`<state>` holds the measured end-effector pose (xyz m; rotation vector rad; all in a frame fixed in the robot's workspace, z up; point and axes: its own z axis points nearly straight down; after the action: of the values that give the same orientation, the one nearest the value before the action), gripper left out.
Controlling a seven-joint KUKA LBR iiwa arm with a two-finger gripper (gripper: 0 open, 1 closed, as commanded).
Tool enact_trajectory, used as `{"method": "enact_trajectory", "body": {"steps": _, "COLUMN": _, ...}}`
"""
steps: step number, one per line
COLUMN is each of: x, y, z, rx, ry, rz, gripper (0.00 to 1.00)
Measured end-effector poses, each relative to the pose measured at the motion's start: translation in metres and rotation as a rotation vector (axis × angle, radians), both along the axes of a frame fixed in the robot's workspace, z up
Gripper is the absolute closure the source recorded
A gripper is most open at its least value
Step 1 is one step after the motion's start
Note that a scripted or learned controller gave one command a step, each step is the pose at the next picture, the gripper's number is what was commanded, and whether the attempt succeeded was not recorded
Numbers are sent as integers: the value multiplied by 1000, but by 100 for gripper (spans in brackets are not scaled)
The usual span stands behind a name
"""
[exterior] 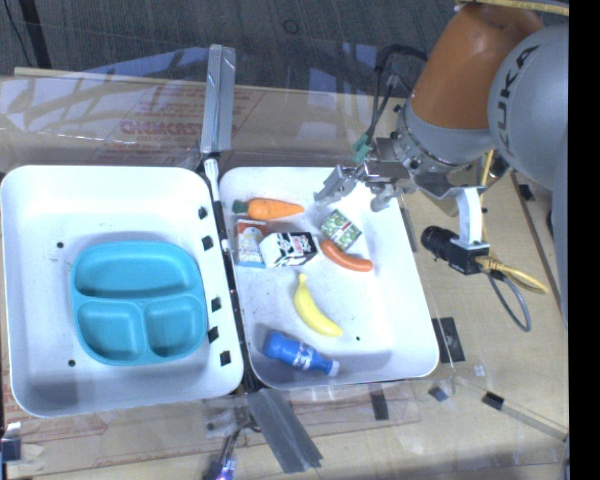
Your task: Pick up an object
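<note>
Closest to the camera in the right bin (412,298) lies a blue bottle (298,354), then a yellow banana (315,308). Past them sit a small black-and-white carton (288,249) and a red sausage (346,256), then a green packet (341,230) and a carrot (273,209). The left bin (30,218) has a blue tray (137,302). My gripper (356,187) hangs over the far side, just above the packet, fingers spread and holding nothing

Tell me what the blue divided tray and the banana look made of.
Blue tray: probably moulded plastic, given its uniform colour, rounded compartments and soft sheen.
Banana: likely a plastic toy, smooth and evenly yellow without blemishes, though real fruit can't be ruled out.
</note>
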<state>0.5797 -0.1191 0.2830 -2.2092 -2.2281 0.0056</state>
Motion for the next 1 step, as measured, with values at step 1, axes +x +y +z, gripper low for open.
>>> {"method": "enact_trajectory", "body": {"steps": 1, "x": -19, "y": 11, "z": -161, "rx": 1, "ry": 2, "rz": 104, "gripper": 0}}
